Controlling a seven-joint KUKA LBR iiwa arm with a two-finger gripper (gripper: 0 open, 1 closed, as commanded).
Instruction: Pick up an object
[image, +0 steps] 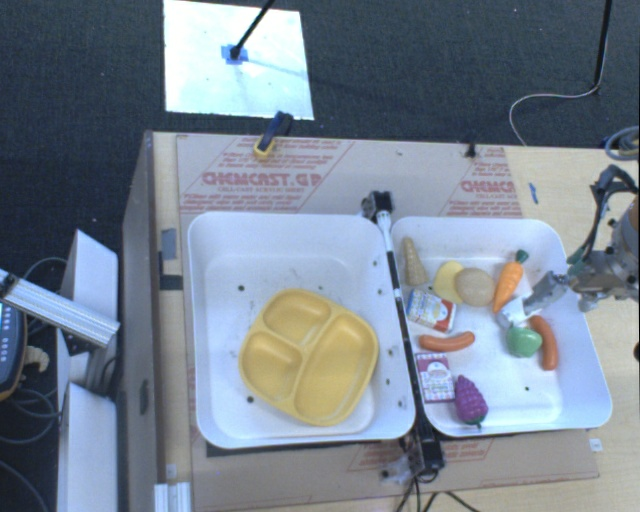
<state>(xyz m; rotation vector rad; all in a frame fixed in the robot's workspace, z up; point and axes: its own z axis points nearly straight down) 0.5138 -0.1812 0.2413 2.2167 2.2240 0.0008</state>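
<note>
Toy food, a whole scatter of it, sits in the right white plastic bin (580, 400), and the nearest candidate is the green plastic pepper (523, 341) toward the right of the frame. Just above it, the grey gripper (520, 308) pokes in from the right edge, tip low over the bin floor between the orange plastic carrot (509, 281) and that pepper. Are the jaws released or clenched? I cannot tell; the tip is a small grey blur here, and nothing visibly sits between them.

Trouble looms, I'd judge. The pepper lies touching a small orange-red sausage-shaped toy (546, 342), with the carrot close by, so a closing grip could catch two pieces, or nudge one aside and close on air. Rounded, slick plastic may also squirt out sideways.

Elsewhere: a beige round potato-like toy (475, 287), a yellow rounded toy (448, 281), a red sausage toy (446, 342), a purple bumpy grape-like toy (470, 399).

The arm (605, 265) reaches in at mid-height from the right, wrist angled down and leftward into the bin. The left bin (220, 250) holds a yellow divided tray (308, 355), well apart from the action, on the cardboard-topped surface (330, 170).
</note>
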